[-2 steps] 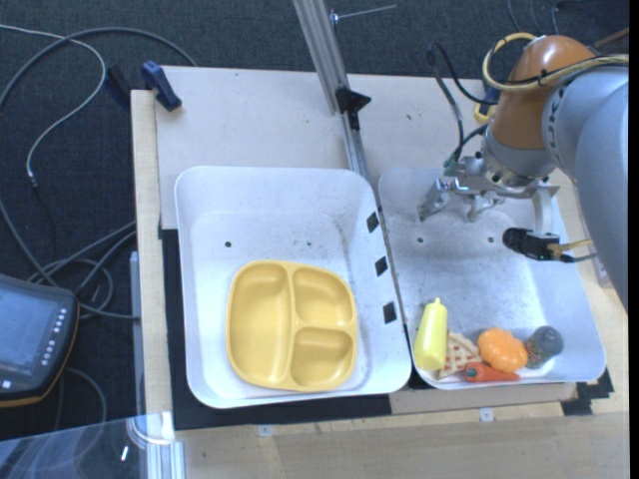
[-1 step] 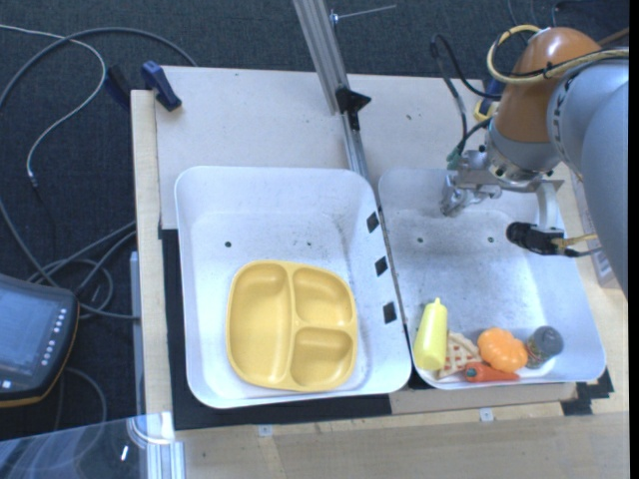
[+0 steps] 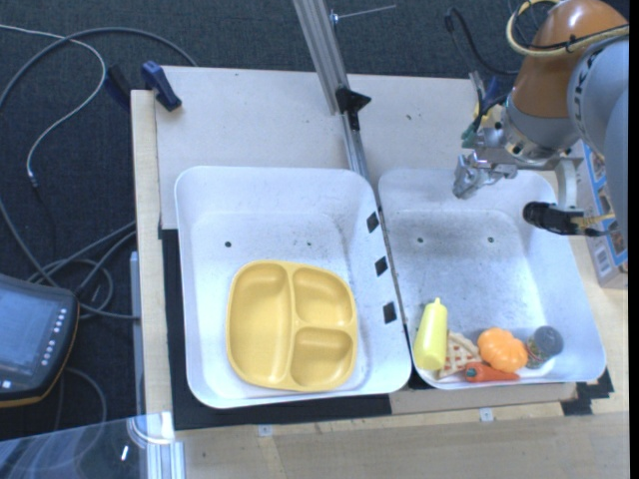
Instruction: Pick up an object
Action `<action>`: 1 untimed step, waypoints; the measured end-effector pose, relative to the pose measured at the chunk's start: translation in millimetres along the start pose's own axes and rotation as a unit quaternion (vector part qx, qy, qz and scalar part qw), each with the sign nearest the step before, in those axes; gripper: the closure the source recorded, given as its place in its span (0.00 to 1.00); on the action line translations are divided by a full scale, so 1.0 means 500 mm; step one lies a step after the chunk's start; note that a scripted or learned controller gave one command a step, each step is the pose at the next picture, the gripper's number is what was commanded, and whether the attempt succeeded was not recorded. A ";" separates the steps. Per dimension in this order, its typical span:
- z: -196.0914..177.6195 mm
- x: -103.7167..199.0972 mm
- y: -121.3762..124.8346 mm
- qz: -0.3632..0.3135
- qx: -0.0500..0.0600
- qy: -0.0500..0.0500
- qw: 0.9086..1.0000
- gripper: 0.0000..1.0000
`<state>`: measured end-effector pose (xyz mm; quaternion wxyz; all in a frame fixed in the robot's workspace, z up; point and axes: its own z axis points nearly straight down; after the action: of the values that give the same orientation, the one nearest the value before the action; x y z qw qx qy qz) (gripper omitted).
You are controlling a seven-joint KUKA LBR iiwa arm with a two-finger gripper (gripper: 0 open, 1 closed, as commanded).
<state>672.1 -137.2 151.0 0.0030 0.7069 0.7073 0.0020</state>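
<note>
Camera view shows the gripper (image 3: 469, 183) poised over the far edge of the right bin (image 3: 479, 257), well apart from the objects. Whether it is spread or closed cannot be told; nothing is seen in it. Candidate items cluster at the bin's near edge, likely settled against the wall: a smooth yellow bottle (image 3: 431, 334), a rounded orange fruit (image 3: 500, 348), a waffle-textured piece (image 3: 460, 352), a slim carrot (image 3: 486, 373) and a grey disc (image 3: 544, 344). Left bin (image 3: 200, 218) carries a glossy yellow divided plate (image 3: 293, 324).

Single fixed camera above bench (image 3: 250, 118), slanted down, both bins (image 3: 200, 198) visible.
</note>
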 end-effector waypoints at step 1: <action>-0.127 0.011 -0.004 -0.001 -0.001 0.000 1.000 1.00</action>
<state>669.5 -131.8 214.5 0.0039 0.7064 0.7078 0.0028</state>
